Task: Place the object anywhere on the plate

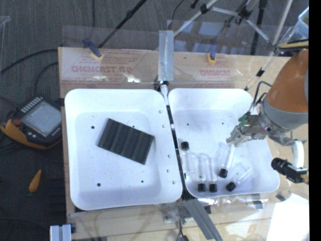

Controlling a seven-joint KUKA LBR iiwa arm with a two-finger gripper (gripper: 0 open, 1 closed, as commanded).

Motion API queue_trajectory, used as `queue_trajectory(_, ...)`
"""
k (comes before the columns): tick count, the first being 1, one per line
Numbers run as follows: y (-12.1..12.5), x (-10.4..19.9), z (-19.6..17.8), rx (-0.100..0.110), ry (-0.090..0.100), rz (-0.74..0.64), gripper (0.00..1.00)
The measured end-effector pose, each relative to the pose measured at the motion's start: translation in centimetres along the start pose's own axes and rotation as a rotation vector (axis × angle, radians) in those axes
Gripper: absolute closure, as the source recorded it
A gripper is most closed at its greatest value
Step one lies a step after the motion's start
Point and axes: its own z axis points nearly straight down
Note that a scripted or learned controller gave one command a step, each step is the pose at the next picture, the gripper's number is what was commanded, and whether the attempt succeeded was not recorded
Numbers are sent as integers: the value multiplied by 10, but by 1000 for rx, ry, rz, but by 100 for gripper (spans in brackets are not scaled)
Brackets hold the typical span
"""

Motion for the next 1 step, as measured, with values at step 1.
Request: queue_trajectory(1,5,97,-34,-1,-1,153,100)
